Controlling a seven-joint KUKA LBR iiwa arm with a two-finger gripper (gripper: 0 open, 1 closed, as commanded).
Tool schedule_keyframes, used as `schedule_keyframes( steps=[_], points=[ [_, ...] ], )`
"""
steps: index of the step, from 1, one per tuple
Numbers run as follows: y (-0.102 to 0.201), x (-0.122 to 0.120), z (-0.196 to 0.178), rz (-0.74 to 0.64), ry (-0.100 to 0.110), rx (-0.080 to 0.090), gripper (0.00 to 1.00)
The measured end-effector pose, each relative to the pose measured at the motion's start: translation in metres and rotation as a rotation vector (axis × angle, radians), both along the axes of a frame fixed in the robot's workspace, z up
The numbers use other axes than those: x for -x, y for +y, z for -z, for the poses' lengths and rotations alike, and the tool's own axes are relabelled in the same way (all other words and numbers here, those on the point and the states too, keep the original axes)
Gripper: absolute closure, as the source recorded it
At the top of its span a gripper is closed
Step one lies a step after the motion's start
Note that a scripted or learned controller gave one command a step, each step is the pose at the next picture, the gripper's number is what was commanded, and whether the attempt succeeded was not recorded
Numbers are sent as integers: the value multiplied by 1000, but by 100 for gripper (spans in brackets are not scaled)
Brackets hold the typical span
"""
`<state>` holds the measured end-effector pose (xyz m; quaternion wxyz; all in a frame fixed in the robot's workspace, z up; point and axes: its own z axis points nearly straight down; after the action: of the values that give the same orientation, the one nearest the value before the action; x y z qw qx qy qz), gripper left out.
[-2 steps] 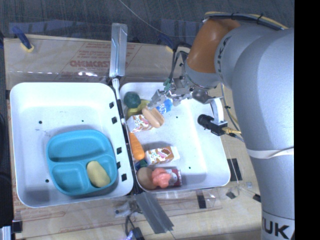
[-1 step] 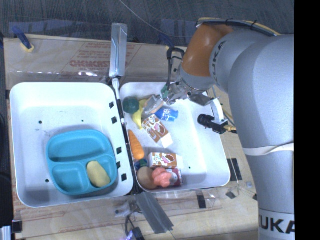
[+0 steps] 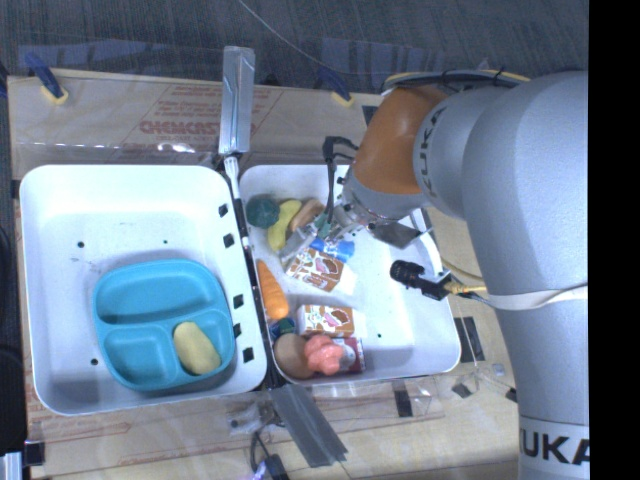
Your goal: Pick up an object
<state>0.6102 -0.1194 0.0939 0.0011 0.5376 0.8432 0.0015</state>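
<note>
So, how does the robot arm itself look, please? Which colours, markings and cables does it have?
The arm is thick, rounded and light grey, with a glossy orange band above the wrist. Dark "KUKA" lettering stands on its base, and part of the same name on the curved link beside the band. A thin black cable loops at the wrist. The pincer looks dark and metallic; its details are too small to tell.

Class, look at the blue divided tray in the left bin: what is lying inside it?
One yellow, potato-shaped object lies in the lower right compartment of the blue tray. The tray's other compartments show bare blue plastic. Whatever is under the tray, on the left bin floor, is covered.
</note>
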Motion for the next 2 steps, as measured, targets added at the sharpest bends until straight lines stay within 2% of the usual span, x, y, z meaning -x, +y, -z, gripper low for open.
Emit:
schedule_keyframes(
  steps=[1, 2],
  points=[
    [16, -47, 4, -71, 6, 1, 0],
    [16, -48, -6, -75, 7, 1, 100]
  ],
)
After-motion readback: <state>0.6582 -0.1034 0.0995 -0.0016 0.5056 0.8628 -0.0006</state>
